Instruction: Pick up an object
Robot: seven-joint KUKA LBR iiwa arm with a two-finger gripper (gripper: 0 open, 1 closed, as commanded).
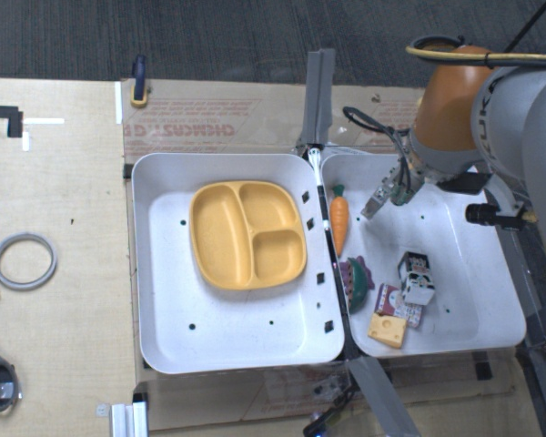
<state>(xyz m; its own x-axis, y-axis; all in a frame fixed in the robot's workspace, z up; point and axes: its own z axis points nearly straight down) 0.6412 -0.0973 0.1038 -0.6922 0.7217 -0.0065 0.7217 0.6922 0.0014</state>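
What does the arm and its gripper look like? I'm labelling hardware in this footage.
The arm has a rounded grey body with a glossy orange band. Black cables loop beside it, and one yellow-edged hose arcs on top. The gripper is small, metallic grey and two-fingered.

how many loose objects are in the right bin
4, though some may be hidden: an orange toy carrot at the left wall, a purple-green toy below it, a black-white small figure, and a yellow cheese wedge nearest the front.
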